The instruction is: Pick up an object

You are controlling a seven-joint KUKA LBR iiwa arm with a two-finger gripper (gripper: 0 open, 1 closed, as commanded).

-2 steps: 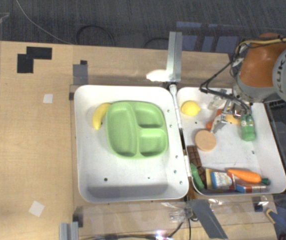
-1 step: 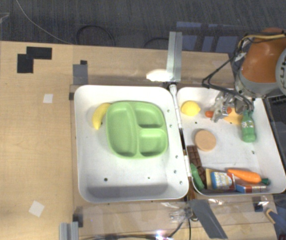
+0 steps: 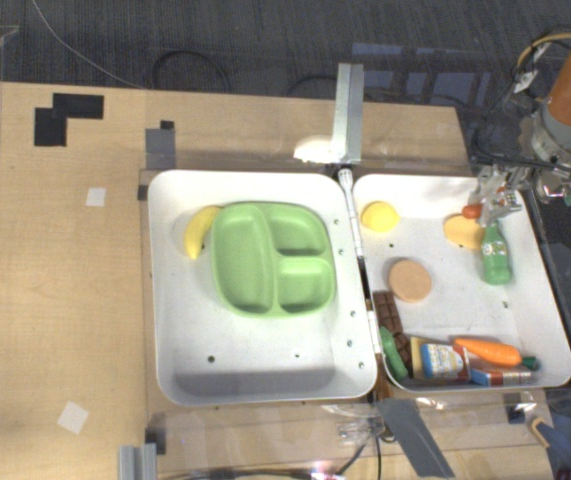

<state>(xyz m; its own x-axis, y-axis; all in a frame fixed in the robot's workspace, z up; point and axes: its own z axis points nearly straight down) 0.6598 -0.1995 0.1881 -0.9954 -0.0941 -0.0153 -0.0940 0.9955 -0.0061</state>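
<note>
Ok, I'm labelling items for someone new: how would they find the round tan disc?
Look in the right bin, not the one holding the green tray. Near that bin's middle, below the yellow lemon, lies the tan disc. It is flat and brownish, alone among brighter, rounder or longer items.

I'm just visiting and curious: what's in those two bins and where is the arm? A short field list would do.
left bin: green tray, banana beside it
right bin: lemon, brown disc, green bottle, carrot, other items along the near edge
gripper: over the right bin's far right corner, above the green bottle
</note>
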